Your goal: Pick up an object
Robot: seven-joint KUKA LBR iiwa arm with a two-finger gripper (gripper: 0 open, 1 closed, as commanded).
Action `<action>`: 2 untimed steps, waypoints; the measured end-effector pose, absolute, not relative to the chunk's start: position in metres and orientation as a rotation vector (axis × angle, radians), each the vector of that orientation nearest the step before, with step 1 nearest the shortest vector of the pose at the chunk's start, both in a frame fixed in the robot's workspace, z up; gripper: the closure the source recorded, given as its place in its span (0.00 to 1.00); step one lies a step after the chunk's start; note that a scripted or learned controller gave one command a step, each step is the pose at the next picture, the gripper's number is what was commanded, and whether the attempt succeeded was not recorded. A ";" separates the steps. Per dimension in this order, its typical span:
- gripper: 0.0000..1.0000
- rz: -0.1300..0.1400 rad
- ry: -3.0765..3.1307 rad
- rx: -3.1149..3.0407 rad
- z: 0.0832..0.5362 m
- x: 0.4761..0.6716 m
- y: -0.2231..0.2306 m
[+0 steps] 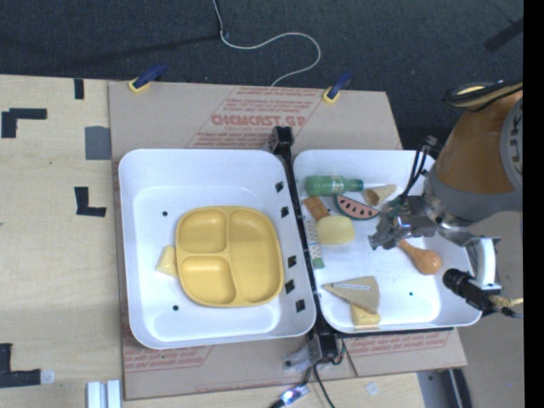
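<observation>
While the gripper hangs low near the right bin's right edge, fingers' state unclear to me, it seems to be closing in for a grasp, and must next settle on the orange toy beside it.

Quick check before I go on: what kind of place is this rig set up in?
Most likely a robotics lab bench for picking tests, not a kitchen. Two white bins sit clamped on a cardboard sheet, toy food such as a watermelon slice lies in the right one, and a loose cable trails across the dark floor.
</observation>
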State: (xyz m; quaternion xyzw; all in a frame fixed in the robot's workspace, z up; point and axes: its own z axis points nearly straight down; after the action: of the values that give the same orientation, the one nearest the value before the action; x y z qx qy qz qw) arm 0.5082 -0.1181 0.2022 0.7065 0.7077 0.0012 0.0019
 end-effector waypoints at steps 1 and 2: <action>1.00 0.001 2.223 2.219 0.225 0.509 -0.118; 1.00 0.002 2.229 2.213 0.233 0.549 -0.074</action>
State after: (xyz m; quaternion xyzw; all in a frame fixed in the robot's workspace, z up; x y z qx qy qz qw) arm 0.5487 -0.0742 0.2334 0.7046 0.7096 0.0008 0.0000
